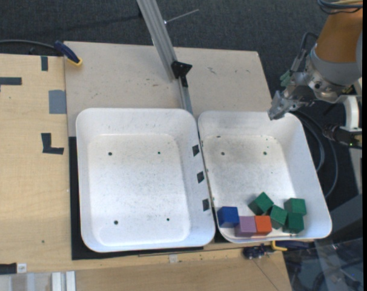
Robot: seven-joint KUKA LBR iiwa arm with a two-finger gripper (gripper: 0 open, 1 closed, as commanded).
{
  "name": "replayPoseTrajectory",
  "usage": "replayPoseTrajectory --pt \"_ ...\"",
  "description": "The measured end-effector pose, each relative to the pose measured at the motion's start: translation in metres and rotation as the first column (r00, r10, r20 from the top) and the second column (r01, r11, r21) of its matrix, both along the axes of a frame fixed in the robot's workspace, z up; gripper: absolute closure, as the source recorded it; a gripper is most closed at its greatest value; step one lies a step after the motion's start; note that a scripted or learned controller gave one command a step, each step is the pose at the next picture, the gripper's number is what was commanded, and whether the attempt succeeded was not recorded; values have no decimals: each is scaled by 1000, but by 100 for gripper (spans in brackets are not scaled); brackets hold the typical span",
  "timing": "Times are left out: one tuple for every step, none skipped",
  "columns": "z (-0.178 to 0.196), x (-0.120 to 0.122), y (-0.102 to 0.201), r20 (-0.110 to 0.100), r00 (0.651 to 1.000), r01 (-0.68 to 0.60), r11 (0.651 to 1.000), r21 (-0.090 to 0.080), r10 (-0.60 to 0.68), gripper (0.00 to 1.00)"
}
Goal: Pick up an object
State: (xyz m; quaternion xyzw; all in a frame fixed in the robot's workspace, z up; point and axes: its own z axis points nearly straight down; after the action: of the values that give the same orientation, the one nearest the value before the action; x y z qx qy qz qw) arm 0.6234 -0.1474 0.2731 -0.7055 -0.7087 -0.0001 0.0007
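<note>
Looking at the small blocks (pixel 265 216) bunched in the right bin's (pixel 304 144) near corner, they're probably light, rigid and flat-sided, so pinching the blue cube (pixel 228 216) across opposite faces seems easiest. Gripper (pixel 279 110) hovers over the far rim; can't tell its state.

Blocks (pixel 268 214) clustered in right bin (pixel 304 144) near front edge; left bin (pixel 86 162) alongside.

White bins (pixel 86 162); blue block (pixel 228 216), purple block (pixel 247 225), orange block (pixel 263 224), green blocks (pixel 262 203).
</note>
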Motion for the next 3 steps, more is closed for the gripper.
replayPoseTrajectory --pt "3 -14 52 -1 1000 -2 1000 1 2 100" --pt "-15 -33 97 -3 1000 -1 1000 0 1 100" --pt "-15 -51 155 -2 1000 -3 1000 1 3 100"
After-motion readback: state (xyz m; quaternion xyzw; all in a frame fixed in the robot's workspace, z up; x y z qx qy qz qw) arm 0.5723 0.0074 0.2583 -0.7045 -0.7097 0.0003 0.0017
